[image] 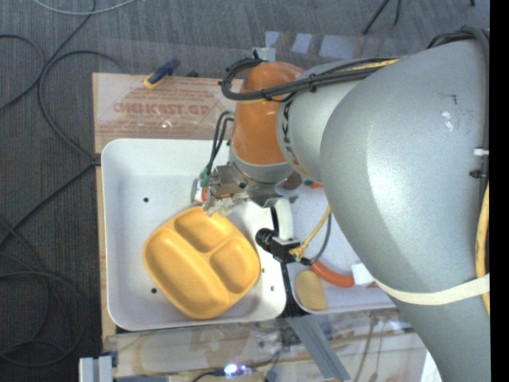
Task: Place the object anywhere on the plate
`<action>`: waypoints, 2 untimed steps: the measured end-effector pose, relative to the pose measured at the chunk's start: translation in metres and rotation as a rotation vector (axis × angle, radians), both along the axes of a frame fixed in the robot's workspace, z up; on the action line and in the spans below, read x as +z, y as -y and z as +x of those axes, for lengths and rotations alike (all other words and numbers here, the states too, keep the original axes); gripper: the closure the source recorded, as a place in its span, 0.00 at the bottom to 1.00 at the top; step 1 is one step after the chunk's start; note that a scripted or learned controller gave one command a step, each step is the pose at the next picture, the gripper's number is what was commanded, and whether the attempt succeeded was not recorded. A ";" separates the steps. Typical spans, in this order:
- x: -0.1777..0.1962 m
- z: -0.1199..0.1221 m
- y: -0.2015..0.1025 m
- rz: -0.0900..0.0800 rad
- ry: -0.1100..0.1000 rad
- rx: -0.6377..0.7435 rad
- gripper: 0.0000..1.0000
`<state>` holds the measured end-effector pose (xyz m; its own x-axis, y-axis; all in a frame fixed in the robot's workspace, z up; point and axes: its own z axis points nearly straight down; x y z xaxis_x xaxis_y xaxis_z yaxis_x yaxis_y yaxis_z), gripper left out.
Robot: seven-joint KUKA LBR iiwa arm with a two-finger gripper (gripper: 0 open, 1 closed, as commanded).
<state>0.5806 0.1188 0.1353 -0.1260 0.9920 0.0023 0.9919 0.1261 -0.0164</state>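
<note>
Yellow sectioned plate (202, 265) in left bin (127, 213), orange carrot (332, 274) beside, arm (382, 157) overhead

The divided plate (203, 265) lies in the left bin (127, 213) near its front right corner, and the gripper (216, 201) hangs over the plate's back edge.

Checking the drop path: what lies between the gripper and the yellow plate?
Nothing shows between them in the camera view: the gripper hangs right at the upper rim of the yellow plate in the left bin.
</note>
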 end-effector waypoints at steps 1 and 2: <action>0.000 0.000 0.000 0.000 0.000 0.000 0.00; 0.005 -0.001 0.000 0.001 -0.008 0.001 1.00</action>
